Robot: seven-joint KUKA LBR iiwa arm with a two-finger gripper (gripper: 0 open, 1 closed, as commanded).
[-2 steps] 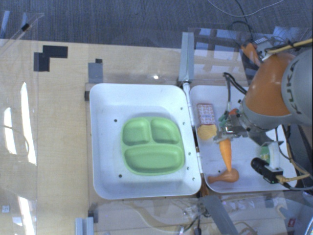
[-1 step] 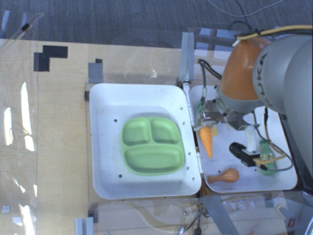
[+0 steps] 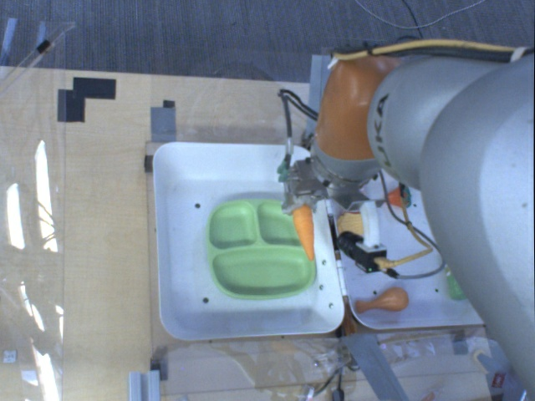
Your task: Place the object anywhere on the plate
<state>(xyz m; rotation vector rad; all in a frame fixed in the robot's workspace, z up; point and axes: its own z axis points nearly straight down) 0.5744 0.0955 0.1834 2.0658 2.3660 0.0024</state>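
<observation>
A green divided plate (image 3: 251, 261) lies in the left white bin (image 3: 180, 224). An orange carrot (image 3: 304, 232) hangs point-down over the plate's right edge, its top end tucked under my gripper (image 3: 301, 200). The gripper sits just above the carrot at the bin's right side, and its fingers look shut on the carrot's top. The big grey arm with its orange band covers much of the right bin.
The right white bin (image 3: 418, 307) holds a tan pear-shaped object (image 3: 383, 301), a yellow item (image 3: 353, 223) partly under the wrist, and a green thing (image 3: 454, 287) at the arm's edge. A ridge separates the two bins. Cables hang by the wrist.
</observation>
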